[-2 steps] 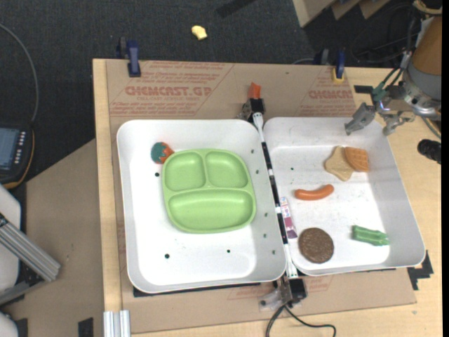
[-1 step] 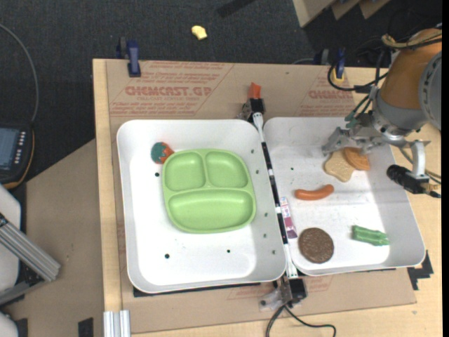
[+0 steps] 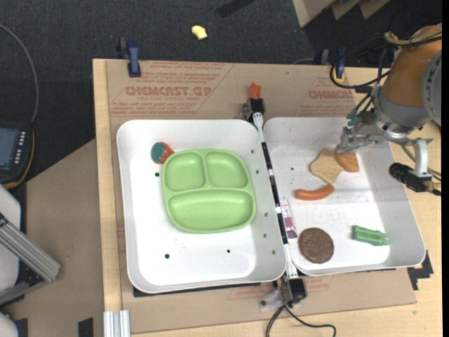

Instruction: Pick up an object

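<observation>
Camera view: the gripper (image 3: 349, 144) is seen low in the right bin (image 3: 400, 209), just above the bread (image 3: 327, 167), which lies toward the bin's far side; the gripper's state cannot be told.

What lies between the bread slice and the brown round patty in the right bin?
In the camera view, an orange sausage lies between the bread slice and the brown patty.
</observation>
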